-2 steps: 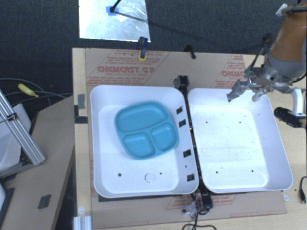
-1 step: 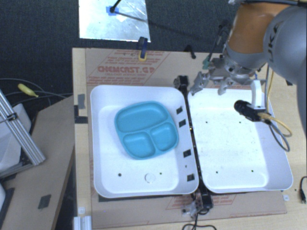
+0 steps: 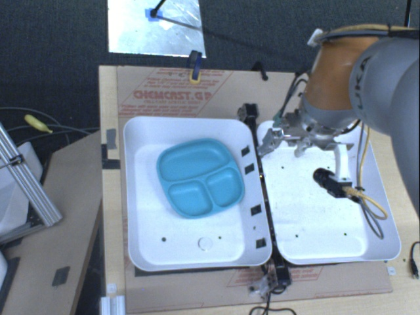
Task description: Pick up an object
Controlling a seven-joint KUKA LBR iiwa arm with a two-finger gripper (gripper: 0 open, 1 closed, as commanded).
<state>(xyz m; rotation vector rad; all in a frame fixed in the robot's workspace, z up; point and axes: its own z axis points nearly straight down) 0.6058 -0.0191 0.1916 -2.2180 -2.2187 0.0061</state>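
My tool (image 3: 283,138) hangs over the right bin's (image 3: 315,235) eleven o'clock corner, its spread impossible for me to tell, probably poised by the divide because the blue divided plate (image 3: 200,177), lying flat mid left bin (image 3: 141,241) at my eight o'clock, is the thing to take.

A pale bench (image 3: 108,104) is shown from above, covered by a brown board (image 3: 172,87) printed with red lettering. Two shallow white bins are set directly on the board, side by side with their inner walls touching: the left bin (image 3: 146,241) and the right bin (image 3: 315,231), their shared seam marked by a row of small black tabs (image 3: 252,169). A blue-and-yellow clamp (image 3: 195,67) is seen at the board's far edge.
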